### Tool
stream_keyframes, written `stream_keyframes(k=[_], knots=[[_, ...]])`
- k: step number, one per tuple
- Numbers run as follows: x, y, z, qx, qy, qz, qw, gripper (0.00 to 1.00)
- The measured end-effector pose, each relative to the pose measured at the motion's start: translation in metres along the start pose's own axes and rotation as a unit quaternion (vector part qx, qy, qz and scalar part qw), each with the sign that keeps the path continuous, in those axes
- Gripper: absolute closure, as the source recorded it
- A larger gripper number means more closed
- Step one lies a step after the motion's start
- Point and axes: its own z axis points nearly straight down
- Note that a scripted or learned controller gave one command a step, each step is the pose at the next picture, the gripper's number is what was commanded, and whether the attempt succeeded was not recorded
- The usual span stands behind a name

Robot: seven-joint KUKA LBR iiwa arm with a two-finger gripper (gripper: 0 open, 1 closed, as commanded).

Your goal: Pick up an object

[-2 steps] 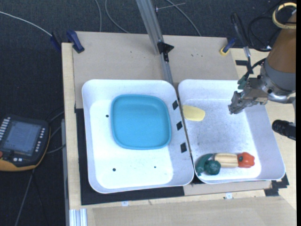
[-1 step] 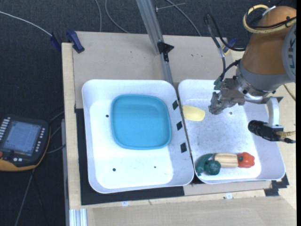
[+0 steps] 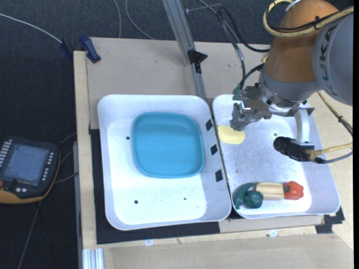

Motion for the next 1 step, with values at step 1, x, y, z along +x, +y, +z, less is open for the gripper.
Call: stream_keyframes(k=[1], knots=[[0.0568, 0.0085, 0.0151, 0.001, 0.000, 0.000, 1.0000, 1.00]])
